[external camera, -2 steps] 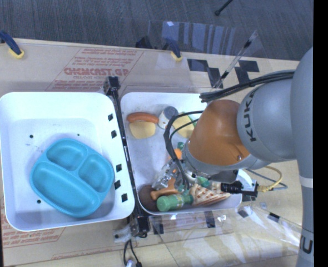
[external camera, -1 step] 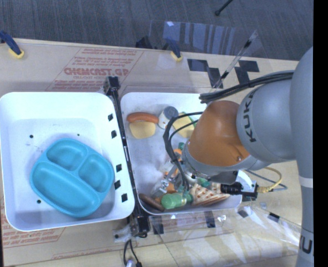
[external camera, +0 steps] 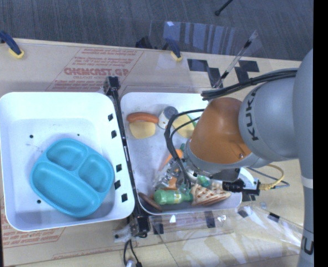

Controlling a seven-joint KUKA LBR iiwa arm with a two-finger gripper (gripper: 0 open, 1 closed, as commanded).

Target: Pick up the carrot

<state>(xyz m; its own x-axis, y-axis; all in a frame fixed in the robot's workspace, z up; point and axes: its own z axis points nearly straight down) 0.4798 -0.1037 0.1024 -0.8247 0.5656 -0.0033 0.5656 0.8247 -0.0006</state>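
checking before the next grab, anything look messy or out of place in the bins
Nothing is spilled or broken. The right bin is cluttered: toy foods lie jumbled at its near edge, with the carrot slanted beside the gripper. The blue tray sits askew in the left bin.

The arm [external camera: 247, 127] covers the right part of the right bin [external camera: 132, 143] and hides most of the claw [external camera: 178, 174], so its state cannot be told. Of the carrot [external camera: 168, 161] just an orange sliver shows beside the arm. The arm itself is cut by the right edge.
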